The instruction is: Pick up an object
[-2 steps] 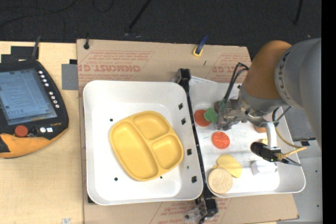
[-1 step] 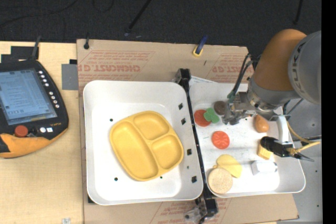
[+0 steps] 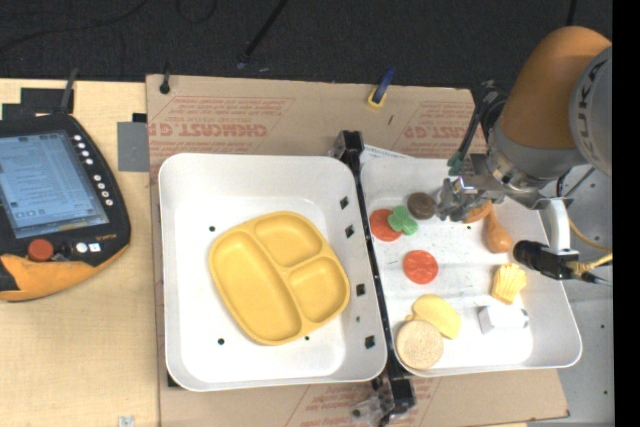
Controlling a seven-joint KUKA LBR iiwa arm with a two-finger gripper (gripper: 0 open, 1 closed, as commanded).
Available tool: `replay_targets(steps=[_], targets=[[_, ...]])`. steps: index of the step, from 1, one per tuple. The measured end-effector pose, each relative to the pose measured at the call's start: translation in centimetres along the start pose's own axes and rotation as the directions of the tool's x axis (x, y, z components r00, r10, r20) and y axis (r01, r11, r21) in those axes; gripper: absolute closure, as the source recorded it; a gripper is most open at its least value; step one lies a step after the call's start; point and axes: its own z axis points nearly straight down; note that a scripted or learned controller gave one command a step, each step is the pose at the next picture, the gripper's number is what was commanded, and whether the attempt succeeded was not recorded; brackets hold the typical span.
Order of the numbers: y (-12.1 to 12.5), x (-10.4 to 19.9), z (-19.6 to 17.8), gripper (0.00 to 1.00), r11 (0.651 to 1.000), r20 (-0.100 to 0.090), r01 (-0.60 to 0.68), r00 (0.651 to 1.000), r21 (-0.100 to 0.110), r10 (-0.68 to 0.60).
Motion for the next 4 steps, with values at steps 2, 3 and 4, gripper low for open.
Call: replay_targets(steps=[2, 3, 4], targets=[[-2.3, 4.4, -2.3, 1.0, 1.0, -0.002, 0.003, 1.0, 0.008, -0.003], [-4.3, 9.5, -1.5, 1.0, 1.0, -0.002, 0.004, 1.0, 0.008, -0.004], [-7.0, 13.5, -3.1, 1.0, 1.0, -0.002, 0.005, 1.0, 0.008, -0.005]])
